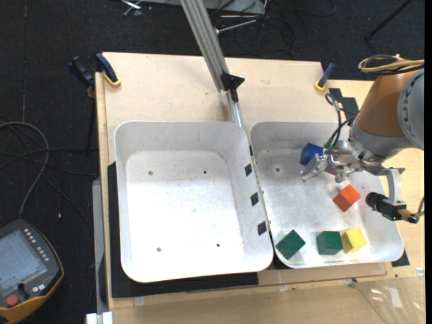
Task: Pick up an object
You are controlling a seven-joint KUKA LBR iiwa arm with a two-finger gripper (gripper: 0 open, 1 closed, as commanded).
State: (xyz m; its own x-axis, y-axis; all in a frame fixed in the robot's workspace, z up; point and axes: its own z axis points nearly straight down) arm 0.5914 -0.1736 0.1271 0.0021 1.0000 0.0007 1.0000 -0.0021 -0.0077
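White plastic, two shallow bins side by side on the pale wooden table (169,79), seen from the one camera above. The left bin (135,147) sits beside the right bin (277,147), their inner rims touching along the middle. In from the right comes the grey arm (388,120), orange band showing above the wrist, and the end effector (317,169) is down low inside the right bin, near its upper middle. A blue block (310,153) sits right at the tip, touching or just beside the metal fingers (309,174); whether the block is truly between them, the angle does not settle, and whether the end effector is spread or pressed together I cannot tell. Below and to the right, an orange block (347,198) lies on the bin floor, apart from the end effector. Along the near wall of that bin, a dark green block (291,244) stands alone, then a second green block (329,242) just beside a yellow block (354,239), those two touching. At the lower left corner, off the table, a grey and orange hand controller (23,268) with a screen
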